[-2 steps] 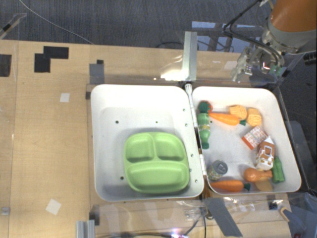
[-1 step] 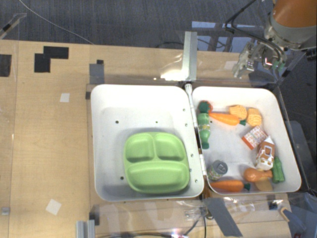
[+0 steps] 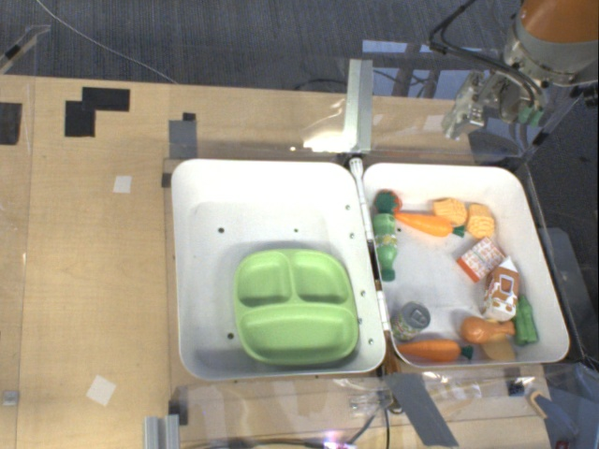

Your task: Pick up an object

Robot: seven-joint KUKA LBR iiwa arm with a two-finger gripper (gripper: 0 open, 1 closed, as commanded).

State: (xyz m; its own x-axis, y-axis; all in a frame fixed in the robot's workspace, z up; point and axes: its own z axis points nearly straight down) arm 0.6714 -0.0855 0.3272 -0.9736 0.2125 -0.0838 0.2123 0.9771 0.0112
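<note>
My gripper (image 3: 493,101) hangs under the orange wrist band at the top right, above and behind the right bin's (image 3: 533,215) far edge, over none of the objects. The right bin holds toy food: an orange carrot (image 3: 426,223), a green vegetable (image 3: 384,243) along the left wall, yellow-orange pieces (image 3: 466,215), a red and white packet (image 3: 479,258), a small carton (image 3: 503,290), a tin can (image 3: 410,319) and an orange sausage (image 3: 430,350). Nothing can be seen in the gripper's grasp.
In the left bin (image 3: 206,204) a green divided plate (image 3: 295,307) lies near the front. A metal post (image 3: 359,110) rises behind the wall shared by the two bins. Cables run behind the arm at the top right.
</note>
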